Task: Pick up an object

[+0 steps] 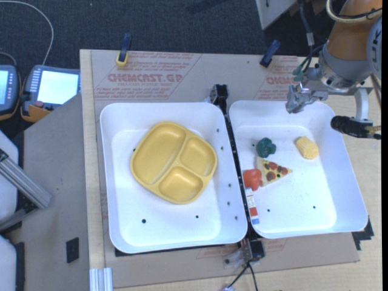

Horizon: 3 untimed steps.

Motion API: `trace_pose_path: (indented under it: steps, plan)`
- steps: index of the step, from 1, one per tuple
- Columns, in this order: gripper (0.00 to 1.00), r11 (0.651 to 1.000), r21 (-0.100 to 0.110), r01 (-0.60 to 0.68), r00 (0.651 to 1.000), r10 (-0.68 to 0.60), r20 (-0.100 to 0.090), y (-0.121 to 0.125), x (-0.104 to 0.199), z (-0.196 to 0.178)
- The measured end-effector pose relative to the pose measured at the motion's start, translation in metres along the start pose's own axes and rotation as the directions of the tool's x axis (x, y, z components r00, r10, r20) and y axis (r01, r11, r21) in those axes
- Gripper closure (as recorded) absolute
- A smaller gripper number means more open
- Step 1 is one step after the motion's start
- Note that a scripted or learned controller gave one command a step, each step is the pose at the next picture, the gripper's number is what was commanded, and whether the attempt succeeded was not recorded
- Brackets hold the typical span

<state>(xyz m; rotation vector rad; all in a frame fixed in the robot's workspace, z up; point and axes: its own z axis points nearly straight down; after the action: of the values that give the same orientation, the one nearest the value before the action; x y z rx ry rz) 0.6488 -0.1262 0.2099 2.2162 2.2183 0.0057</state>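
Two shallow white plastic bins sit side by side on the bench. The left bin (115, 180) holds a yellow moulded plate with three compartments (174, 162), lying flat and turned a little askew. The right bin (339, 187) holds the small things — any of them would serve as the object to pick up.

The grey arm with its orange band (354, 29) reaches in from the right, and its two-finger gripper (295, 103) hangs over the far rim of the right bin, near that bin's far left corner. Nothing shows between its tips; whether they are spread or pinched is too small to tell.

From the gripper, all the objects lie toward the near side of the bin. The yellow toy corn cob (307, 147) is nearest, just off to the right, its long axis slanting across the bin. The dark green broccoli-like piece (265, 146) lies about as close, slightly left. Farther on come the toy pizza slice (272, 171) and the red toy piece (252, 178), touching each other, the red one close by the bin's left wall.

Judged from this, the corn stands well apart from its neighbours — the cleanest target.
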Motion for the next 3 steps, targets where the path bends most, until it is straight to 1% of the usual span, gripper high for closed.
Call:
trace_pose_path:
  steps: [1, 2, 3]
  plan:
    - [1.0, 1.0, 0.01, 0.001, 1.0, -0.001, -0.002, -0.024, 0.035, -0.002]
    - [1.0, 1.0, 0.01, 0.004, 1.0, -0.004, -0.005, -0.049, 0.087, 0.004]
    - [1.0, 1.0, 0.01, 0.003, 1.0, -0.003, -0.003, -0.081, 0.14, -0.006]
